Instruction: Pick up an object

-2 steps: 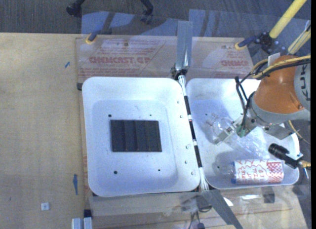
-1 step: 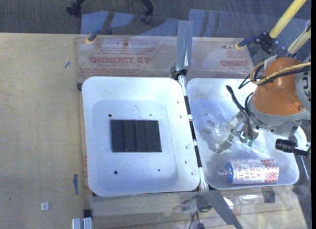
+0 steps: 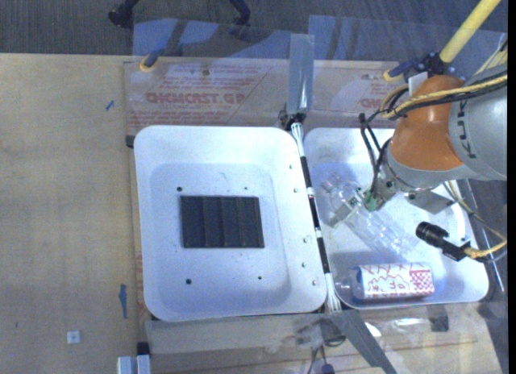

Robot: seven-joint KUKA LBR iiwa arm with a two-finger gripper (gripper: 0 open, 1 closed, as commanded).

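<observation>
In the right bin (image 3: pixel 476 284) a clear plastic bottle (image 3: pixel 385 234) lies on a slant near the middle. A red-and-white patterned tube (image 3: pixel 393 280) rests along the bin's front wall. My gripper (image 3: pixel 348 205) is down inside this bin at the bottle's upper left end, touching or just above it. The clear plastic makes it hard to tell which. The grey arm with its orange band (image 3: pixel 426 137) comes in from the right above the bin. A dark ribbed rectangular pad (image 3: pixel 222 221) lies flat in the middle of the left bin (image 3: pixel 161 163).
A black cylinder on a yellow cable (image 3: pixel 438 237) hangs over the right side of the right bin. A metal divider (image 3: pixel 300 82) stands between the bins at the back. Wooden bench (image 3: pixel 56 203) stretches to the left.
</observation>
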